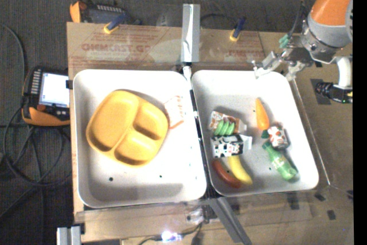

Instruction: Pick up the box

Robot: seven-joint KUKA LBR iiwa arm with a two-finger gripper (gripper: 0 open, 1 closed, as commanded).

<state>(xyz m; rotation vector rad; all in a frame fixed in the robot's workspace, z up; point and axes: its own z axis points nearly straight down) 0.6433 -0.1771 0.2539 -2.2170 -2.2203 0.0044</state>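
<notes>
the gripper (pixel 275 64) hangs open and holds nothing, over the top right corner of the right bin (pixel 298 117). the box (pixel 229 147), with black and white cow spots, lies in that bin, touching the banana (pixel 239 170)

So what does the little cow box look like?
The cow box is a small carton, white with black patches like a cow's hide. It lies flat in the middle of the right bin. A green-striped packet sits against its upper side, and the banana touches its lower edge. The tool hangs above the bin's far corner, apart from it.
</notes>
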